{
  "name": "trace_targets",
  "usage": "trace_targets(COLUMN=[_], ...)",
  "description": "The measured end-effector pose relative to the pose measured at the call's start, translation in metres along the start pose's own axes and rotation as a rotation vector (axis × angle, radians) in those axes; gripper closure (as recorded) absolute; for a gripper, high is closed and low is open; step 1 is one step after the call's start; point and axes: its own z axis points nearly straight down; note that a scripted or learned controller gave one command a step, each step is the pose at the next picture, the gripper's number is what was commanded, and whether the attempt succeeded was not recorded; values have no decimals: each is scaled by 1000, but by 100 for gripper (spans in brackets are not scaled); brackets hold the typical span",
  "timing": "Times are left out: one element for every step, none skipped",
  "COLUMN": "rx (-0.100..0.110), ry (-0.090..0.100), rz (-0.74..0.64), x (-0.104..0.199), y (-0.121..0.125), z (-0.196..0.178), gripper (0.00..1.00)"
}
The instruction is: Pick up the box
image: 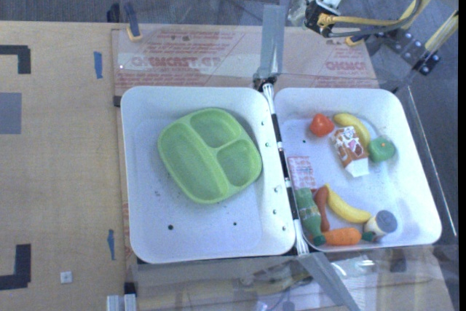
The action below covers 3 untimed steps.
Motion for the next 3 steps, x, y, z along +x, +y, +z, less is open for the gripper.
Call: trace_targets(rx=[-4,-7,-10], ry=[0,0,0], rz=[-4,-9,-13], x=[2,5,7], y=[0,-1,-1], z=[-11,-22,-33], gripper=[100,100,100])
